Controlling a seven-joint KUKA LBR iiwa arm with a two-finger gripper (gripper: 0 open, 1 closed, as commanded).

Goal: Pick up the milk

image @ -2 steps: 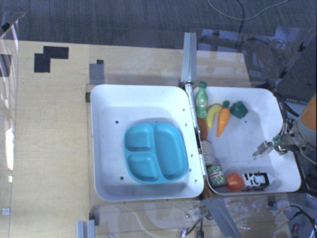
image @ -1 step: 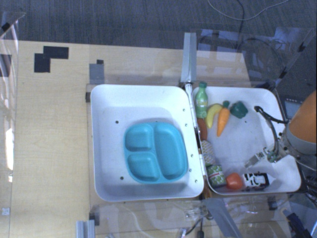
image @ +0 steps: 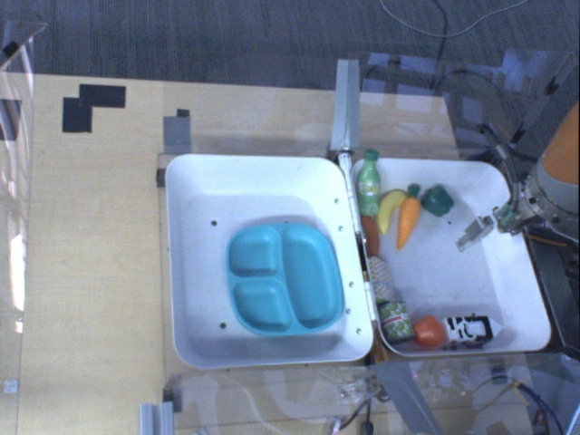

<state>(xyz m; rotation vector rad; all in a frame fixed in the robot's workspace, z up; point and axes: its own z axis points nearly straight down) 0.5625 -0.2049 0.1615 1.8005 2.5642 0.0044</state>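
White/black milk (image: pixel 470 330) lying at right bin's (image: pixel 507 270) near wall, touching tomato (image: pixel 430 332). Jaws (image: pixel 475 233) well apart from it, state unclear. Risk: wall blocking fingers, tomato grabbed instead.

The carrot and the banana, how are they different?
The carrot is orange with a green top; the banana is yellow. The carrot is straight and pointed; the banana is curved. Both lie side by side in the right bin, near its far edge.
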